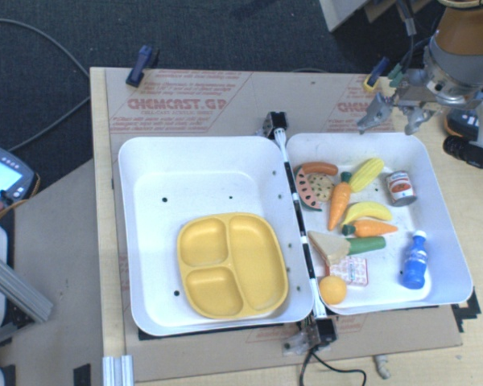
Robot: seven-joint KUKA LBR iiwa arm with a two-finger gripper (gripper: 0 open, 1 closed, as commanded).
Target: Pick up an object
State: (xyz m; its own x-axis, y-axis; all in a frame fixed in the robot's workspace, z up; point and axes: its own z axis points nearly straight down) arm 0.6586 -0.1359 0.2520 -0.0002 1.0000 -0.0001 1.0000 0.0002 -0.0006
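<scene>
The tool (395, 111) is hovering past the right bin's (447, 215) far rim, fingers apparently spread and gripping nothing.

Red lettering reading "CHEMCAST GP" runs across the brown protective sheet (185, 95) on the bench, well to the left of the gripper's fingers (376, 115) and behind the left bin. A partial repeat of the same print (350, 107) lies just left of the fingers. The small can's label (400, 187), below them, is too small to read.
</scene>
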